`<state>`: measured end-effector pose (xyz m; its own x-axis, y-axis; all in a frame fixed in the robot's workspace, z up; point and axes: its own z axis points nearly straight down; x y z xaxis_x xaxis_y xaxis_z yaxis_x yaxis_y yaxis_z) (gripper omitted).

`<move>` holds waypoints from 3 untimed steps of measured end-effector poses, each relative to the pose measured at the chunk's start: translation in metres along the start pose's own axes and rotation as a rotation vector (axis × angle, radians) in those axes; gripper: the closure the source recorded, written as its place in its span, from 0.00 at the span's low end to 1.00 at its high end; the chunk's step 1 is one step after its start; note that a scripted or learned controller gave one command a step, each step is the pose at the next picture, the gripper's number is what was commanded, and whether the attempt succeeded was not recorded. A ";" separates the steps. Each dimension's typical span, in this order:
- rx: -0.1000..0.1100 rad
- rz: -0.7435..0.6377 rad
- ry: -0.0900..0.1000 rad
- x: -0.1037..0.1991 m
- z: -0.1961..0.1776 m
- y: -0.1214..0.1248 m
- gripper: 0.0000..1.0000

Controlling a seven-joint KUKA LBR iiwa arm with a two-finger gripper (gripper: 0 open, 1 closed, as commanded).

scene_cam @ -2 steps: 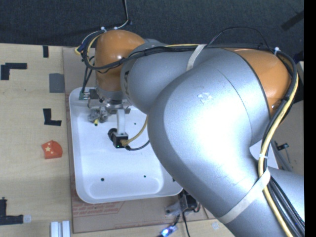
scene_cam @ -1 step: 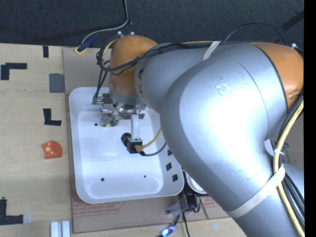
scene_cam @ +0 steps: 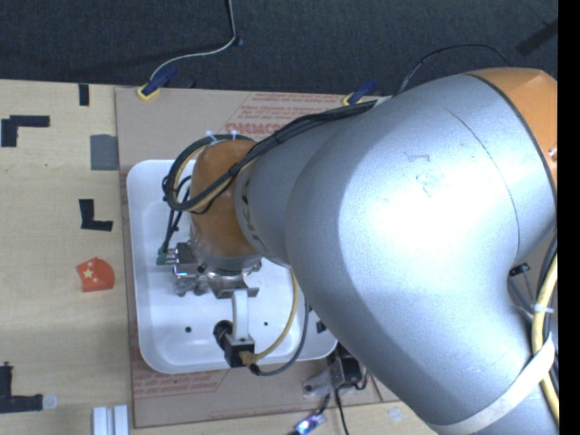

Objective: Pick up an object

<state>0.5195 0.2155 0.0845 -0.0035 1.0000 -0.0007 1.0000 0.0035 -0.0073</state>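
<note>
On the left part of the bench (scene_cam: 54, 225), among black tape marks (scene_cam: 91, 216), lies a small red-orange object (scene_cam: 95, 275); its exact shape is too blurred to state, though it appears blocky. It rests on the bare bench surface, outside and to the left of the white bin (scene_cam: 149, 243), near its left wall but not touching it. The bin sits on a brown cardboard sheet (scene_cam: 181, 116). The grey arm (scene_cam: 408, 243) reaches in from the right, with its orange-banded wrist (scene_cam: 217, 207) above the bin interior. The wrist hides the jaws, so whether they are open or closed cannot be told.
</note>
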 end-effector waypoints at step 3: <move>-0.005 0.001 0.001 0.018 -0.001 0.062 1.00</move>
